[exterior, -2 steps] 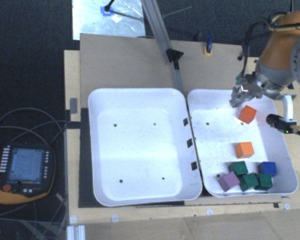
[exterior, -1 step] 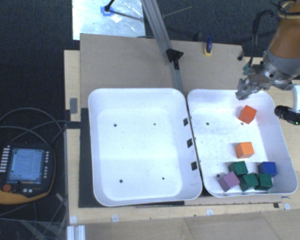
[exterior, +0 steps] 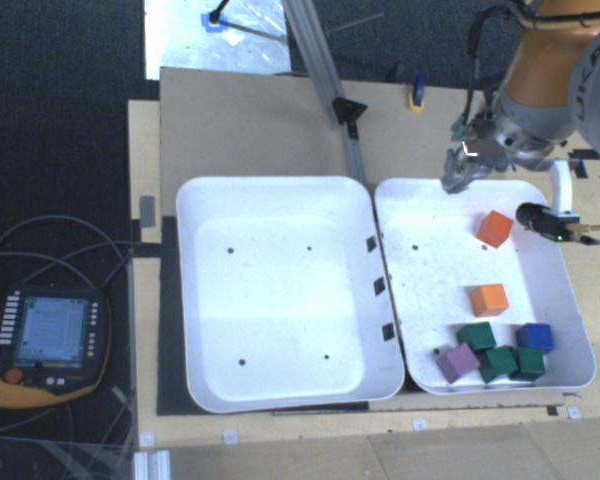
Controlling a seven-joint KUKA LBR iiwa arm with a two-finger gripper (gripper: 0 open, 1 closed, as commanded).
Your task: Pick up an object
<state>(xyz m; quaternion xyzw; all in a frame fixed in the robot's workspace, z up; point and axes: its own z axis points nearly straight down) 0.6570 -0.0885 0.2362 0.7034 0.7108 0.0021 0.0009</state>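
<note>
Left bin (exterior: 195, 268) at frame centre-left, white. Right bin (exterior: 412, 268) beside it, holding my targets: purple block (exterior: 458, 361), green blocks (exterior: 477, 335) and blue block (exterior: 536, 337) clustered at lower right; orange block (exterior: 489, 299) above them; orange-red block (exterior: 495, 228) nearer upper rim. My arm enters from upper right, orange band up top. My hand (exterior: 462, 173) hangs over right bin's upper rim, clear of every block; whether spread or closed, cannot tell.

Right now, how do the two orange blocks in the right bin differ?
The upper orange block is a redder orange and sits turned, corner toward the camera; the lower orange block is paler and sits square. The upper one lies nearer the gripper, the lower one nearer the green blocks. Both stand alone in the right bin.
</note>
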